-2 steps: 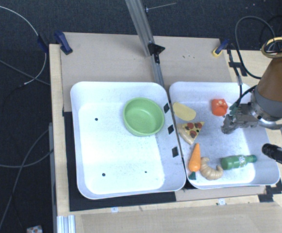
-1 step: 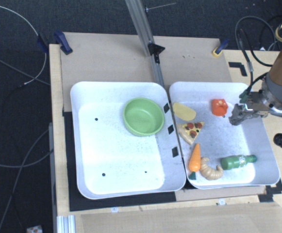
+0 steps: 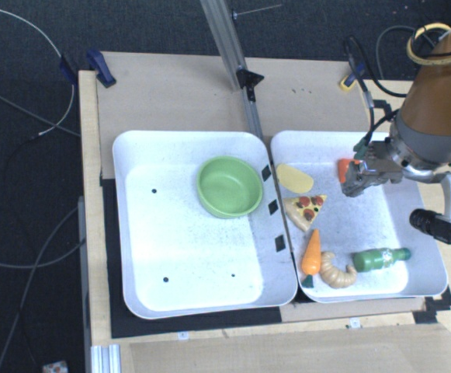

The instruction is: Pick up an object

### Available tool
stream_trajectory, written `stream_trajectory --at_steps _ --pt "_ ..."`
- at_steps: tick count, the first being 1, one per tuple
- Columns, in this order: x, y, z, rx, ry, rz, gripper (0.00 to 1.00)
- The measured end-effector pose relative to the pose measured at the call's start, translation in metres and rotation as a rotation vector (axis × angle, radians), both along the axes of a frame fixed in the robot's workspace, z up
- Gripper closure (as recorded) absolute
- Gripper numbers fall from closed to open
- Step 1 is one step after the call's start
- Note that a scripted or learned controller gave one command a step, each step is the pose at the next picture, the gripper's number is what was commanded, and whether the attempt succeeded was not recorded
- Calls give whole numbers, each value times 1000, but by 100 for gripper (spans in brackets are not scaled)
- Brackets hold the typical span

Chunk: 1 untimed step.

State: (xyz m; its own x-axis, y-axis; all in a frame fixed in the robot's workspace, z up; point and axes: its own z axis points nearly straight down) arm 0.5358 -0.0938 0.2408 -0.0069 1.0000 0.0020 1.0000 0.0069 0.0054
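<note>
Gripper [image 3: 355, 179] low in right bin [image 3: 427, 282], beside small orange object [image 3: 344, 169]. Fingers' spread unclear, possibly closing on it; cannot tell. Nothing visibly lifted. Carrot [image 3: 311, 253], pizza slice [image 3: 306, 207], green bottle [image 3: 379, 259] untouched. Grasp, lift remain.

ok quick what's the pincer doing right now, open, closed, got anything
Pincer: over the right bin, beside a small orange object; open or closed cannot be told, and no hold on anything can be confirmed.

No text, label, brand, number or sign can be read anywhere here, not even on the small green plastic bottle [image 3: 380, 259] lying in the right bin
</note>
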Motion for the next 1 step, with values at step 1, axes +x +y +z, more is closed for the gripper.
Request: stream_trajectory --at_steps 1 --pt "-3 57 -11 5 16 0 100"
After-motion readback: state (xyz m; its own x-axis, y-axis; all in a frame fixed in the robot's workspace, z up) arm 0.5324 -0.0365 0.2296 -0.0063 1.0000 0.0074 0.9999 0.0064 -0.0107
